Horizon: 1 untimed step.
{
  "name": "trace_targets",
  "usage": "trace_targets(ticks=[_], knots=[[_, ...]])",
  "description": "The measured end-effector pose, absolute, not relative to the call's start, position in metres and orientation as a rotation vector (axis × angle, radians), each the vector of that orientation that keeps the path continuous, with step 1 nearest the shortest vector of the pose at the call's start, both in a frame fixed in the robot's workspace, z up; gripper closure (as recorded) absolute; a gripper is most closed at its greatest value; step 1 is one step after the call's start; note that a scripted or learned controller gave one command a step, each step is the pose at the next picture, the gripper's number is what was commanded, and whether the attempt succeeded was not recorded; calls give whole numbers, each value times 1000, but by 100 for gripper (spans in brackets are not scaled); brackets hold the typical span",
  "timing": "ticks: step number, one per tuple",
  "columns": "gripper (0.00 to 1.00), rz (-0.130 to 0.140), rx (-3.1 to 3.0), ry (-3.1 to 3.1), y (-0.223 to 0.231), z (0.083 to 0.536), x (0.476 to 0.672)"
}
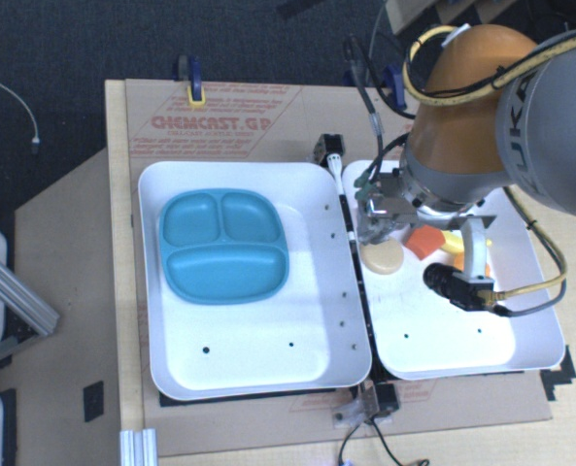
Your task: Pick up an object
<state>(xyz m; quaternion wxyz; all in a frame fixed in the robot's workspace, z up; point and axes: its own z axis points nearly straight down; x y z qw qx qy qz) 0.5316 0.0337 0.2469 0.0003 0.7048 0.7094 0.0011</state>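
The gripper (389,223) hangs low over the tan disc (382,256) at the right bin's (462,352) 9 o'clock side, apparently to grab it, its grip unclear.

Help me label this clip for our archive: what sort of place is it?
Probably a robotics lab test bench, not a kitchen: a grey and orange robot arm reaches over two white bins clamped on a board, with loose cables around.

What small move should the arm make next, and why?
Probably a short descent straight down. The claw hangs low in the right bin, just above a tan disc and an orange block, with nothing visibly gripped.
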Motion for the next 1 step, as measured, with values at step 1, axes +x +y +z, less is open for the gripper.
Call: trace_targets(ticks=[1], knots=[[100, 3, 2215, 2226, 81, 239, 547]])
